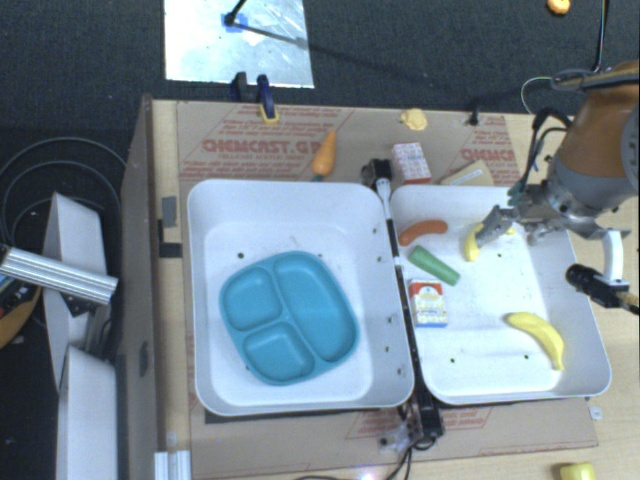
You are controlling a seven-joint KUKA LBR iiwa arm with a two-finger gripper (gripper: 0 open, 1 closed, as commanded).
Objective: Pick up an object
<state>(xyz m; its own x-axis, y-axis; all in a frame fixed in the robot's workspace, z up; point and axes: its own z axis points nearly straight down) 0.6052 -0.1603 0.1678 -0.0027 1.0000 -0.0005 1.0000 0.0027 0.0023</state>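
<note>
blue divided plate (289, 315) | yellow banana (538, 334) | green block (433, 265) | orange sausage (423, 230)

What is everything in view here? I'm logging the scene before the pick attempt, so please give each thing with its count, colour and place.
Bins: 2, white, side by side on the bench.
Divided plate: 1, blue, in the left bin.
Sausage: 1, orange-red, right bin, top left.
Green block: 1, green, right bin, below the sausage.
Small carton: 1, white and red, right bin, by its left wall.
Banana: 1, yellow, right bin, lower right.
Small yellow piece: 1, yellow, right bin, at the gripper.
Carrot: 1, orange, on the cardboard above the left bin.
Small box: 1, white and pink, above the bins.
Arm: 1, grey with orange band, reaching from the right.
Gripper: 1, grey, over the right bin.
</note>
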